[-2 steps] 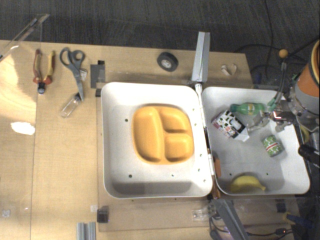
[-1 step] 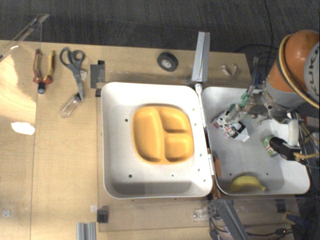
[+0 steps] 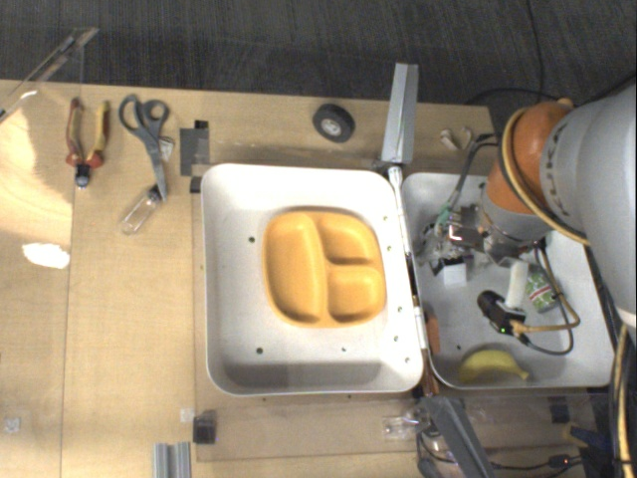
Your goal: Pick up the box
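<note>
We have the tool (image 3: pixel 453 250) lowered into its bin (image 3: pixel 597 366), presumably over the box, which we cannot make out; whether it grips anything, we cannot tell.

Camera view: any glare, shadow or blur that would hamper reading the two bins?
Camera view: strong glare washes out the bench at far left; the yellow divided tray in the left bin is evenly lit and sharp; the arm overhangs the right bin, cluttering it around the hand.
</note>
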`<state>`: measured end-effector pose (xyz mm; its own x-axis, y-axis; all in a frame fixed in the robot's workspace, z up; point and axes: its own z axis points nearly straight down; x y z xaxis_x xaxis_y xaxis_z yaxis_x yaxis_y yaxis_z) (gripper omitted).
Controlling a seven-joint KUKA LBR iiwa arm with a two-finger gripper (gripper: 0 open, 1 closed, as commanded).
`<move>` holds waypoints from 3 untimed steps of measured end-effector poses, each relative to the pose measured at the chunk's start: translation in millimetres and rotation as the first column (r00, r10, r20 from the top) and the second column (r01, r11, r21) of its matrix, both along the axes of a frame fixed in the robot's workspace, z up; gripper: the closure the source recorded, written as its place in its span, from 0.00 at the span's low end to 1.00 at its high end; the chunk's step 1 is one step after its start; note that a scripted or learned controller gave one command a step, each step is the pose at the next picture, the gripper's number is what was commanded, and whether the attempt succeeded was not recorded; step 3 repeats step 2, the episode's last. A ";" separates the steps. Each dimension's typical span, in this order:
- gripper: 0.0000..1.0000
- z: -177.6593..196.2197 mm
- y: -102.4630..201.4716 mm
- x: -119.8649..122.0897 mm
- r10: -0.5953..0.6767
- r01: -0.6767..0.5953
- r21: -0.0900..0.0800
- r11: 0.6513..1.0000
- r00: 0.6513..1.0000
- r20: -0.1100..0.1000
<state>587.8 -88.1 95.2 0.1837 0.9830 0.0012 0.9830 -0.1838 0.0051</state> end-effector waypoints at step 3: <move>1.00 197.1 81.4 -15.8 0.132 -0.132 -0.001 0.991 0.991 0.002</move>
